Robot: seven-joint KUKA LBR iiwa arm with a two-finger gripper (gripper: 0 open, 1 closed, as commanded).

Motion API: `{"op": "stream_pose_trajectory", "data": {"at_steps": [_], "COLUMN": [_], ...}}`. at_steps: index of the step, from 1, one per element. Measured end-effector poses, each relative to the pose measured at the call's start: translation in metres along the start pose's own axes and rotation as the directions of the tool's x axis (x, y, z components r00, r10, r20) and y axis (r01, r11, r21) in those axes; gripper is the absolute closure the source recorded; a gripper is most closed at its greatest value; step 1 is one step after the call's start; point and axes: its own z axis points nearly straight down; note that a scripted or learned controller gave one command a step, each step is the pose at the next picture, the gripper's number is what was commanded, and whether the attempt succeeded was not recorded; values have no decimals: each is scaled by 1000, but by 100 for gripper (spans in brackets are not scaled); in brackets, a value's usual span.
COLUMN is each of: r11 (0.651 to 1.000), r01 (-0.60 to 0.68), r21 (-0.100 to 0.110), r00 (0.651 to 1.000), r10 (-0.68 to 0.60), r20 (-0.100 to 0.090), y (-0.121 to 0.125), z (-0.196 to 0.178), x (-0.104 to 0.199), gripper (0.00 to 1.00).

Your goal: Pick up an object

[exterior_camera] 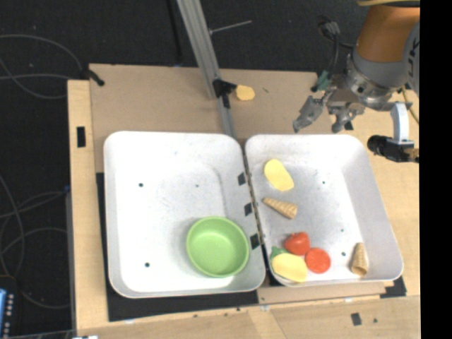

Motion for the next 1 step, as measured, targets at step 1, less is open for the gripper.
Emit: {"op": "stream_pose_trajectory", "data": {"at_steps": [1], "r11": [1000], "r01": [0], "r21": [0], "r00": [1000], "r10": [0], "r20": [1], "y": [0], "z": [0], "x": [0], "gripper": [0]}}
